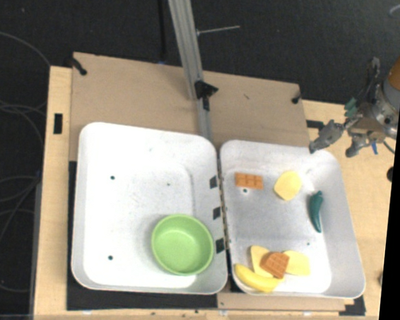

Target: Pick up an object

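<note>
Two bins (152, 143), open claw (338, 140) above rim

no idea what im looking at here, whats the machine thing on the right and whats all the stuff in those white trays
This is one picture from a camera fixed above a workbench, looking down at a slant. The machine at the right edge is a robot arm; its grasping tool has two fingers, spread apart with nothing between them, hovering over the back corner of the right bin. Its job is to pick something up. That bin holds toy foods: a waffle piece, a yellow lump, a green pepper, and near the front a banana piled with yellow and orange pieces. The left bin holds a green bowl.
</note>
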Controlling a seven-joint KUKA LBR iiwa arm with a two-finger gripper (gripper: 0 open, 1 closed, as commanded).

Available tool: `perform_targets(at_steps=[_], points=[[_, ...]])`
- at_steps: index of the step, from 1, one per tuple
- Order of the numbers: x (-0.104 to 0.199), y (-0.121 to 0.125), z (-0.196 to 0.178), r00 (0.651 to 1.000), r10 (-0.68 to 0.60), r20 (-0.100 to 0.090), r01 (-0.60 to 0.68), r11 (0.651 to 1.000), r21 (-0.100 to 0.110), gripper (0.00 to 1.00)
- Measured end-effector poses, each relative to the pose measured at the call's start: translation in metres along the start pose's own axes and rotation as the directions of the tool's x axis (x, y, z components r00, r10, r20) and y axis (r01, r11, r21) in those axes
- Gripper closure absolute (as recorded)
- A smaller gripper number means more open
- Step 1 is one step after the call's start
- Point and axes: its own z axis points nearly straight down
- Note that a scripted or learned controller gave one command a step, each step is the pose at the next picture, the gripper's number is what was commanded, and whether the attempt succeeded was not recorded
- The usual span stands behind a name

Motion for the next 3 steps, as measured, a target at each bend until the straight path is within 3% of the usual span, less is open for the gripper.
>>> perform_targets(at_steps=[1, 3], points=[[-0.001, 0.0, 0.0, 1.0, 0.0, 0.002, 0.0, 1.0, 0.001, 0.0], [-0.007, -0.002, 0.103, 1.0, 0.005, 0.003, -0.005, 1.0, 0.002, 0.0]])
